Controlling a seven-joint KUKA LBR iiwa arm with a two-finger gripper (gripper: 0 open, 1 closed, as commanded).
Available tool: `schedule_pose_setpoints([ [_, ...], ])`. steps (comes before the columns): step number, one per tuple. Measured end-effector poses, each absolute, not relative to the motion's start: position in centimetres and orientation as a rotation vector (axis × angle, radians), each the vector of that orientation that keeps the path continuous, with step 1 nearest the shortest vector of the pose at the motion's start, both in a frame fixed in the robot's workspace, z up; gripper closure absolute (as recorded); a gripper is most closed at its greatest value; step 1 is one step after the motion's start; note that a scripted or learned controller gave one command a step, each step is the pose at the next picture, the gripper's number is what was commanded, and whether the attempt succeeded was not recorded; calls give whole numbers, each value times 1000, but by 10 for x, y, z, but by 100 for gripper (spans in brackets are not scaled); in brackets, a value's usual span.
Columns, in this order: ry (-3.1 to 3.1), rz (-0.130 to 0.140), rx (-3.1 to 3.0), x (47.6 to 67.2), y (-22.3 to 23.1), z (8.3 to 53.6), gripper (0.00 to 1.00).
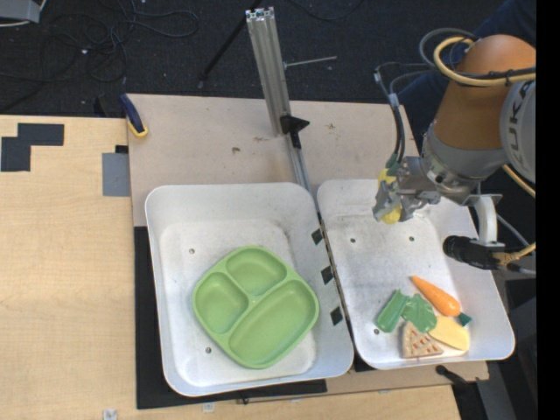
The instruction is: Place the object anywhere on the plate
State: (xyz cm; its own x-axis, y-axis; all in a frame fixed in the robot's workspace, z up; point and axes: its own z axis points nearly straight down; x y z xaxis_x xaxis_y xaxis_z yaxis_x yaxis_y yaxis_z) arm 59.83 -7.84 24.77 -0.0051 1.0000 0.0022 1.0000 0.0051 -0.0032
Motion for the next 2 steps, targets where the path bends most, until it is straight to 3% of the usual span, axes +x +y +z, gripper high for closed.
schedule_pose_setpoints([
  [2, -2223, 4, -2214, 590, 22, 223, 100],
])
